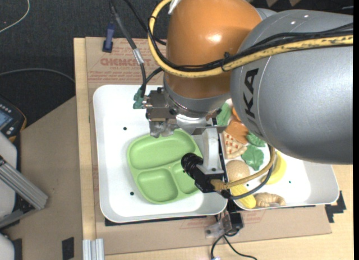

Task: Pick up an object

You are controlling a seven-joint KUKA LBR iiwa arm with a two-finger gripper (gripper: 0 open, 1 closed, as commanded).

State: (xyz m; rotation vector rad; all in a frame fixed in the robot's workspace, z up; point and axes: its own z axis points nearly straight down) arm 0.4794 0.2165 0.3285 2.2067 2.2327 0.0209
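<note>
A light green divided plate [160, 166] lies flat in the left bin [112, 158]. My gripper [161, 131] hangs under the big orange-banded wrist and reaches down at the plate's far rim. The wrist hides most of it, and I cannot see anything held in it. In the right bin [314, 189], toy food sits along the left side: a pizza slice [231, 144], a green leaf [255, 155], a pale round piece [236, 170], a yellow banana [279, 166] and a tan ridged piece [268, 199].
The arm covers the back of both bins. A small dark green piece [137, 99] shows beside the wrist at the left bin's far side. The bins rest on a cardboard sheet [90, 74]. A blue item [108, 38] lies at its far left edge.
</note>
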